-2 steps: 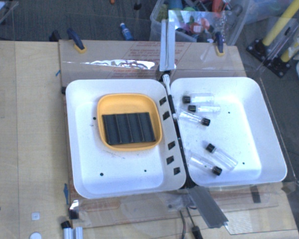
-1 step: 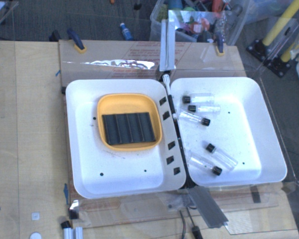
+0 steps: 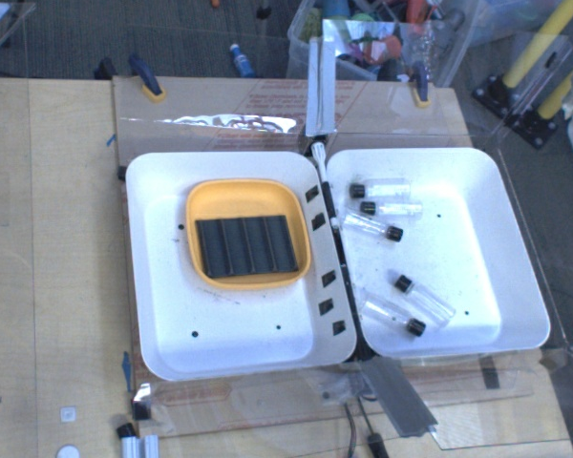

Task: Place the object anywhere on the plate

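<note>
Claw first: whether it is spread or closed, and whether it has hold of anything, I cannot tell from this view.

I judge the task has yet to begin. The vials [image 3: 383,191], clear tubes with black caps, all lie in the right bin [image 3: 487,256], clustered from about 9 to 7 o'clock on its floor, some just beside each other. The yellow plate [image 3: 202,208] sits near the middle of the left bin [image 3: 158,284], carrying a dark ribbed insert [image 3: 246,246] and none of the tubes.

My next move calls for choosing one tube lying apart from its neighbours, perhaps the vial near 7 o'clock [image 3: 390,316], and closing across its narrow body; these round, slick tubes may roll away.

Both bins rest on a pale wooden bench [image 3: 38,256]. At 12 o'clock beyond it stands a clear tub of clutter [image 3: 382,17] on grey floor.
</note>
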Robot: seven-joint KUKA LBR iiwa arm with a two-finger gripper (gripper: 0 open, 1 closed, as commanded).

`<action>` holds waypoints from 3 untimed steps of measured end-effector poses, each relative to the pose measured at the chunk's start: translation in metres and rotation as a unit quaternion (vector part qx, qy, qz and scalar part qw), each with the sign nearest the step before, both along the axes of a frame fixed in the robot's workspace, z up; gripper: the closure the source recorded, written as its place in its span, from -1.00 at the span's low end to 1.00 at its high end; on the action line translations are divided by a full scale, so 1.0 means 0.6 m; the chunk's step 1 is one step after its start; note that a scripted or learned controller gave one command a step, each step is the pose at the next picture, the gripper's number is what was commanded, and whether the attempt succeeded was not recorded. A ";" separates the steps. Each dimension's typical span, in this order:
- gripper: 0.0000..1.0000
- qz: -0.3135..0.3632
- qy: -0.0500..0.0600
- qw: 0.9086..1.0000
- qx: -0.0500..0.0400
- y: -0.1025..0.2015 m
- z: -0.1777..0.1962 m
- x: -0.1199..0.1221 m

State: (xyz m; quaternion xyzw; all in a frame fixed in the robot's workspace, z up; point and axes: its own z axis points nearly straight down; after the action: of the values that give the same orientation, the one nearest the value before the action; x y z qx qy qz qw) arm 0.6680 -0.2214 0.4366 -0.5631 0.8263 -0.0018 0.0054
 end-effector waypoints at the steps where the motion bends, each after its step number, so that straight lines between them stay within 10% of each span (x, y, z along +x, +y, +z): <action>1: 1.00 0.103 0.000 0.995 -0.001 0.000 0.000 0.000; 3: 1.00 0.408 0.001 0.913 -0.003 0.011 -0.005 -0.001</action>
State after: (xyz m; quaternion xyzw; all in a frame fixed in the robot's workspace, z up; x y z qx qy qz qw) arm 0.6677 -0.2150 0.4335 -0.8513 0.5246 -0.0011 0.0035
